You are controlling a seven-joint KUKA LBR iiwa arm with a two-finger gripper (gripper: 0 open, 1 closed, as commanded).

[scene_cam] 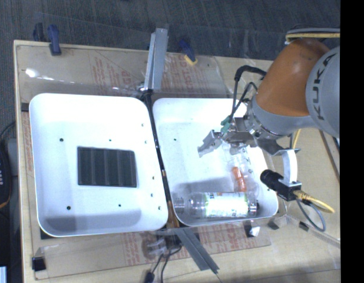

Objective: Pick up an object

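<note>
My gripper (224, 140) hangs over the middle of the right bin (182, 128), reaching in from the right. Just below it and to its right is a small clear plastic item with an orange part (238, 177); I cannot tell whether it touches the gripper or lies on the bin floor. A clear plastic bottle with a pale label (216, 205) lies on its side along the right bin's front wall. In the left bin (52, 122) a dark grey ribbed rectangular slab (106, 167) lies flat near the middle.
A metal bar (155, 58) stands at the back, above the seam between the bins. Blue clamps (52, 37) hold the board at the back edge. The bins' rims meet along the centre line.
</note>
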